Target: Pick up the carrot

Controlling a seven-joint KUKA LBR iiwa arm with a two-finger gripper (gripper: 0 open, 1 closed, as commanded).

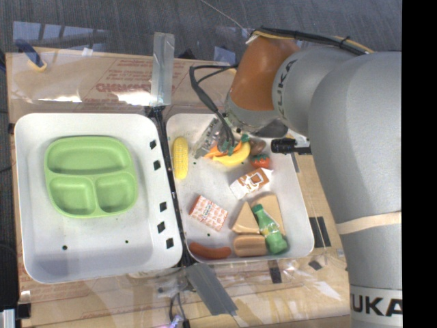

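The carrot lies near the far edge of the right bin, a small orange piece with green at one end, partly tucked under the banana that curves across it. The gripper hangs right over this spot, its tip just beside the carrot's near-left end; whether the jaws are spread or pressed together cannot be told from this angle, and nothing shows clearly between them.

The carrot looks like a toy of hard plastic: light, stiff, smooth and probably slippery, with a taper that would let it squirt out of a pinch made near the thin end. The best hold is likely across its thicker middle, on the bare part left of the banana, with the jaws closing across its width. The banana touching it may get dragged along or block one finger. The corn lies just beside, along the bin's left wall, and a tomato sits on the banana's other side.
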